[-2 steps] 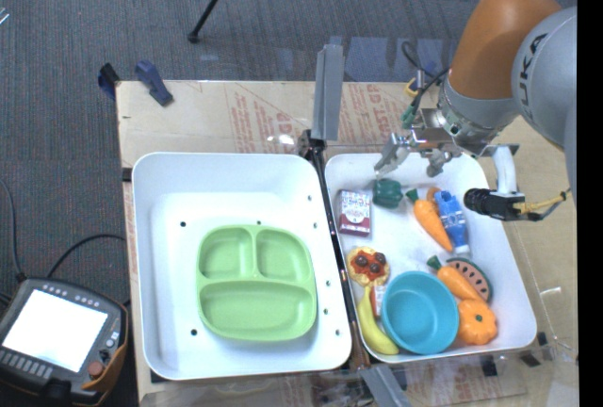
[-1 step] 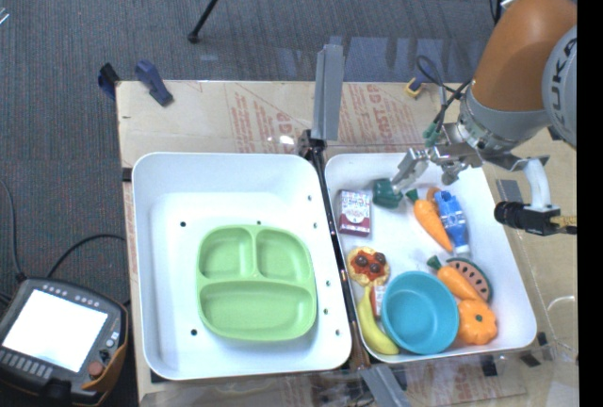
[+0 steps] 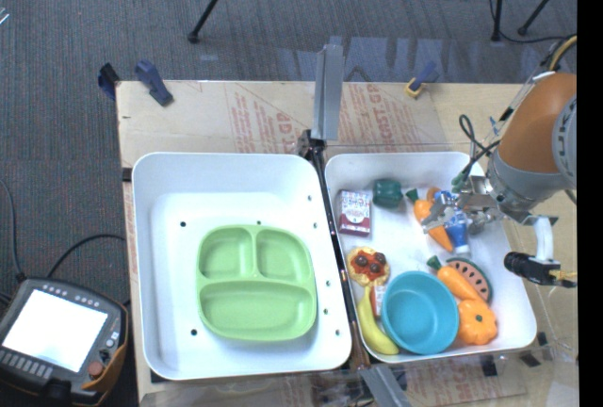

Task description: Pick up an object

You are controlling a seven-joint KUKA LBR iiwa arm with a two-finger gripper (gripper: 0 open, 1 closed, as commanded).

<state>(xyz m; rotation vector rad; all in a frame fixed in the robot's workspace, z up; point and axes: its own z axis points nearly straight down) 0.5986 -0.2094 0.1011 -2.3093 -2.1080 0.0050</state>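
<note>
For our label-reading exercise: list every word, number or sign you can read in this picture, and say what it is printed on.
Red lettering on the cardboard sheet under the bins: upside down and too blurred to read.
Small red box in the right bin: has a printed label, too small to read.
Handheld screen at lower left: glare, nothing readable.

Arm (image 3: 537,137) enters from 3 o'clock, orange band above a grey wrist, reaching toward 9 o'clock. Wrist angled downward, cables looped along its upper side. Gripper (image 3: 450,221) low at the arm's 8 o'clock end, tilted; finger state not readable from this angle.
</note>
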